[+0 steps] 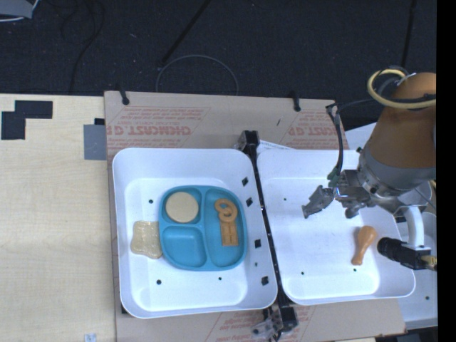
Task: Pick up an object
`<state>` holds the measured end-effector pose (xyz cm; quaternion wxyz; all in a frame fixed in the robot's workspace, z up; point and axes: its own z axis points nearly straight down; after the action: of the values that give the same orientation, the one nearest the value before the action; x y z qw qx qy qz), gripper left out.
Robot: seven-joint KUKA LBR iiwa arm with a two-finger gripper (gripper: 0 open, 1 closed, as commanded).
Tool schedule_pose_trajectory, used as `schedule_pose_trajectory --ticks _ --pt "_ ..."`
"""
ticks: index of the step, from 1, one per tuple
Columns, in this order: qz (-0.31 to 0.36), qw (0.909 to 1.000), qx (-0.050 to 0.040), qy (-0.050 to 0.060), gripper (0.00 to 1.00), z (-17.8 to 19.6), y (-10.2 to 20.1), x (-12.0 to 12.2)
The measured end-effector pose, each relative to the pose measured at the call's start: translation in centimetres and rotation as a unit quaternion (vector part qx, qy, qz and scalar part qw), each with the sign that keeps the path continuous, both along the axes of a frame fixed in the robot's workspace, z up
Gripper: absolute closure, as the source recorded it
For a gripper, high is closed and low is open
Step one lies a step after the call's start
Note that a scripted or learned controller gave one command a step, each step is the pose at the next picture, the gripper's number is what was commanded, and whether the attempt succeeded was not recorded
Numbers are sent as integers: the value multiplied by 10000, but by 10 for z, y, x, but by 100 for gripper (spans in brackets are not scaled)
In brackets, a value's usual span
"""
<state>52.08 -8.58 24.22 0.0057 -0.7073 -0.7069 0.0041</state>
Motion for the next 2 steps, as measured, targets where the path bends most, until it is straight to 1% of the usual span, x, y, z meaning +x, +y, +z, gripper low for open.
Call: schedule_pose_trajectory --ticks 1,2 --pt "6 10000 -6 -47 0 5 0 2" --pt "3 10000 -4 -24 0 -40 -5 1"
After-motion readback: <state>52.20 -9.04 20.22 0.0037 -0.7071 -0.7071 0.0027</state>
